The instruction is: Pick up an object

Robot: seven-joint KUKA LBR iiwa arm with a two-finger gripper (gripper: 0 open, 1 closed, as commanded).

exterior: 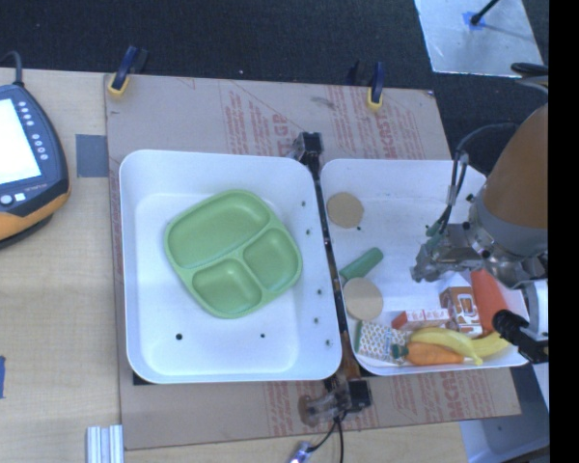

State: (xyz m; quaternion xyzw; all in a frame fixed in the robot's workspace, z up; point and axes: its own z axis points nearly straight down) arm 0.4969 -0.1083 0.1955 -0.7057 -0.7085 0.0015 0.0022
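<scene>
The right bin point(405, 186) holds a tan round disc point(345, 210) near its back left, a green cylinder point(362, 262), and a second tan disc point(363, 299) below it. Along its front edge lie a patterned packet point(374, 340), a small carrot point(432, 354), a yellow banana point(460, 341), a red-and-white carton point(460, 308) and an orange-red cylinder point(488, 298). My gripper point(434, 261) hangs low over the right half of this bin, just above the carton. Nothing shows between its fingers.
The left bin point(145, 258) bears a green three-compartment plate point(234, 252). A tablet-like pendant point(14, 167) lies on the bench at the far left. Blue and yellow clamps point(124, 70) hold the cardboard sheet at the back. The arm's grey-orange body point(519, 186) covers the right bin's right edge.
</scene>
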